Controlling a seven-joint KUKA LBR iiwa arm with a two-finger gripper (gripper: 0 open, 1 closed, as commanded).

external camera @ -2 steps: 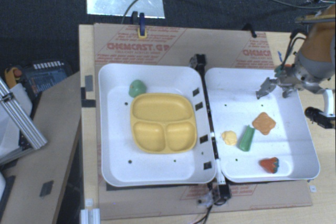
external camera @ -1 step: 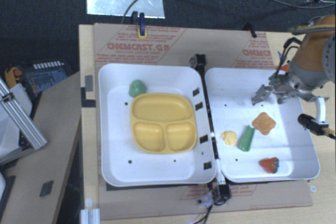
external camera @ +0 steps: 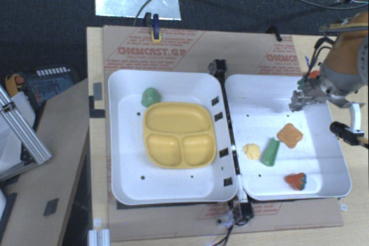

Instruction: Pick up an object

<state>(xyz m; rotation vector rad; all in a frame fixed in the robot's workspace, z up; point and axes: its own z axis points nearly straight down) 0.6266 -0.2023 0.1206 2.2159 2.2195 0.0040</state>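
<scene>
From above, you see a waffle-like orange piece (external camera: 289, 135), a green cylinder (external camera: 270, 151), a pale yellow lump (external camera: 251, 151) and a red item (external camera: 296, 181) in the right bin (external camera: 340, 181), bare white floor around them. The gripper (external camera: 300, 99) hangs over its upper right; you can't tell its opening

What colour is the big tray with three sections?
The tray is yellow, seen in the camera view.
</scene>
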